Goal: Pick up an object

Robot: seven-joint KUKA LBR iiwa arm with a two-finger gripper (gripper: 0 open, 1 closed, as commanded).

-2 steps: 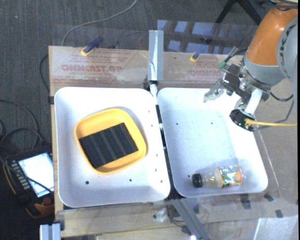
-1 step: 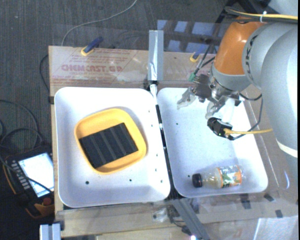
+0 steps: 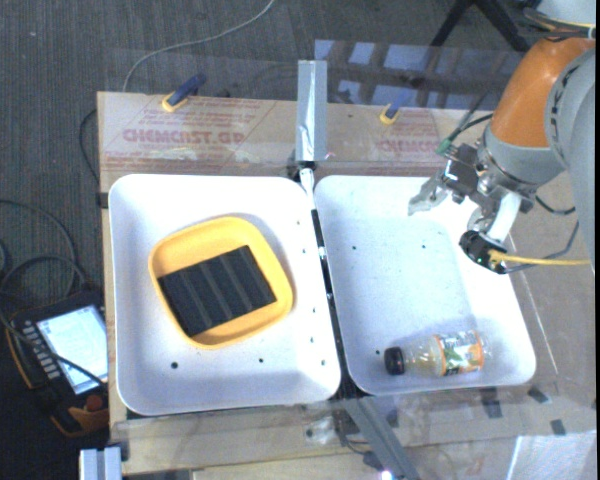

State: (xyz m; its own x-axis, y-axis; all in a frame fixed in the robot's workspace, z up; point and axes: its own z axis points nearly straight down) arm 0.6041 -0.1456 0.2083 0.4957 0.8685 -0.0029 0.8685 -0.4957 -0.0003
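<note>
You see the gripper [image 3: 432,196] poised over the far right part of the right bin [image 3: 400,268], under the grey arm's glossy orange band [image 3: 540,78], and whether it is wide or narrow you cannot tell from this angle; nothing shows in its grasp. Your likeliest pick, a small clear plastic bottle [image 3: 435,356] with a black cap and an orange-and-green label, lies on its side near that bin's front edge, well apart from the gripper. In the left bin [image 3: 140,368] rests a rounded, smooth yellow dish [image 3: 270,268] holding a dark ribbed rectangular insert [image 3: 217,290].
</note>
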